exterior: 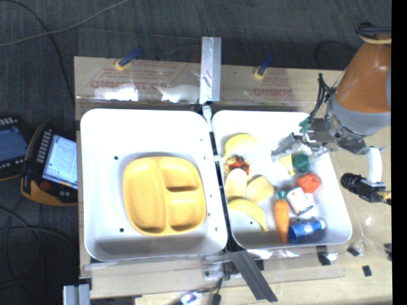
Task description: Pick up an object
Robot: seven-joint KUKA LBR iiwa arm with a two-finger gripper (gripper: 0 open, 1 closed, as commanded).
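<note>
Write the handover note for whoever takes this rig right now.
Gripper: over the right bin, near its far right part, just above the green object; nothing seen between its fingers.
Right bin: green object, orange-red piece, carrot, blue can, pale yellow pieces.
Left bin: yellow divided tray.
Done: nothing lifted.
Left: grasp one object and raise it.

1. The arm (365,88) runs off the right edge at about three o'clock, so its upper links are cut away.
2. The gripper (299,146) is too small and cluttered to tell how its fingers stand.
3. A small green object (301,163) just below the gripper cannot be identified.
4. The handheld controller (51,167) at nine o'clock is cropped by the left edge; its screen is unreadable.
5. Print on the cardboard (117,78) at twelve o'clock is illegible.
</note>
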